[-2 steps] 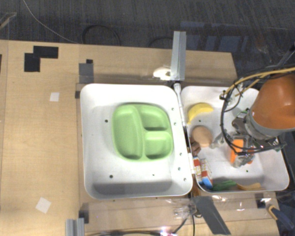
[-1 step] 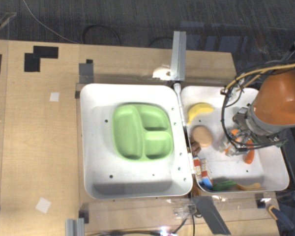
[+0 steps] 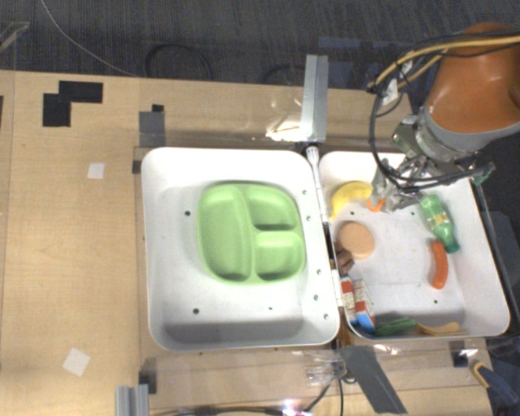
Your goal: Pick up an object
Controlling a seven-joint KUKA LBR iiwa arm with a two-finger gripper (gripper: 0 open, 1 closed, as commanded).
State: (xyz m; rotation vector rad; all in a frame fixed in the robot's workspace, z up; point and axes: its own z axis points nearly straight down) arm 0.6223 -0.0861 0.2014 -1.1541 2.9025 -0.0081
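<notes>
Pale wooden surface [image 3: 61, 258] carries two white bins. Left of the right bin [image 3: 494, 315], the other holds a glossy green divided tray [image 3: 247, 230]. Inside the right bin lie a yellow lump [image 3: 350, 195], a round tan object [image 3: 355, 237], a green bottle [image 3: 438, 219] and an orange carrot shape [image 3: 438, 264]. Above its far edge hangs the pincer [image 3: 392, 191]; its grip is hard to make out, I cannot tell.

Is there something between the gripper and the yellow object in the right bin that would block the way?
Nothing visible does. The gripper hangs in the right bin just right of the yellow object, with bare floor between. The brown object lies below, off that path.
</notes>
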